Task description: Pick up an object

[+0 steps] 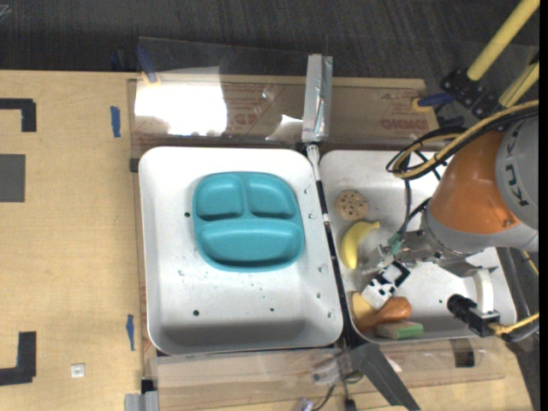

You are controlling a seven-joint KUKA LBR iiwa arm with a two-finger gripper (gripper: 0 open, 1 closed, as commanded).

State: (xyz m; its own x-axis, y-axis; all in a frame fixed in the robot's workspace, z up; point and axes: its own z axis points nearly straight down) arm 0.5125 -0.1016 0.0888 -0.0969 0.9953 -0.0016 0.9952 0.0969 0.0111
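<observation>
Surface (60, 229): flat tan board, matt, with black corner marks and short strips of blue tape along its edge.
Left bin (163, 298): shallow white plastic, rounded corners, smooth walls, a few dark specks on its floor.
Tray (248, 219): teal, glossy, rounded rectangle moulded into three compartments, two small at the far side and one wide at the near side; it lies flat in the middle of the left bin.
Clear sheet (223, 101): see-through plastic standing behind the bins, catching a bright glare.
Right bin (377, 178): the same white plastic, touching the left bin along the shared rim.
Cookie (350, 202): round, flat, pale brown with dark dots, near the far left of the right bin.
Banana (357, 241): yellow, smooth, curved; its long axis runs from the near left to the far right, the far tip pointing toward my arm. It lies just beside the cookie.
Orange object (385, 309): smooth and rounded, at the near edge of the right bin, with a flat green piece (401, 330) touching it.
My jaws (390, 274): black and white, low over the right bin between the banana and the orange object; I cannot tell how far apart they stand, nor see anything between them.
My arm (475, 199): grey with a glossy orange band, reaching in from the right.
</observation>
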